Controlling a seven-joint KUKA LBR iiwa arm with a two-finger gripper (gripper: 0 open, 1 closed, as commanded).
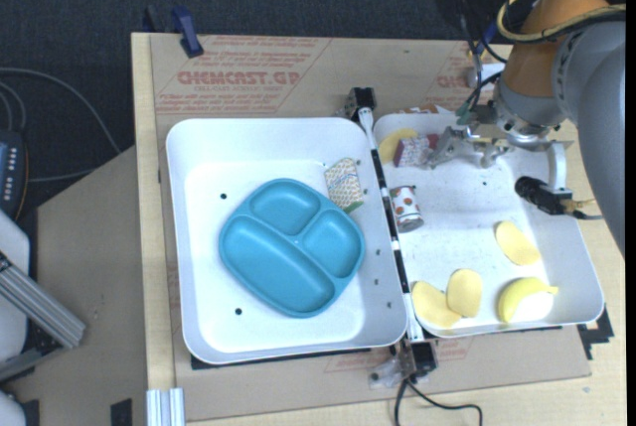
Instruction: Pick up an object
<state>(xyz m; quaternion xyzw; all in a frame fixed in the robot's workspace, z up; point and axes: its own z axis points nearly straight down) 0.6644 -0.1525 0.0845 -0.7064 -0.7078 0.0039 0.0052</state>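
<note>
Our gripper (pixel 475 142) hangs at the right bin's (pixel 586 265) far edge, beside a small reddish packet (pixel 410 152); its grip we cannot tell. The packet looks light and crinkly; we'd pinch across its middle.

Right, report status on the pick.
Tool low over right white bin, far end. Small red-and-white packet beside it, not gripped. Nothing blocking.
</note>
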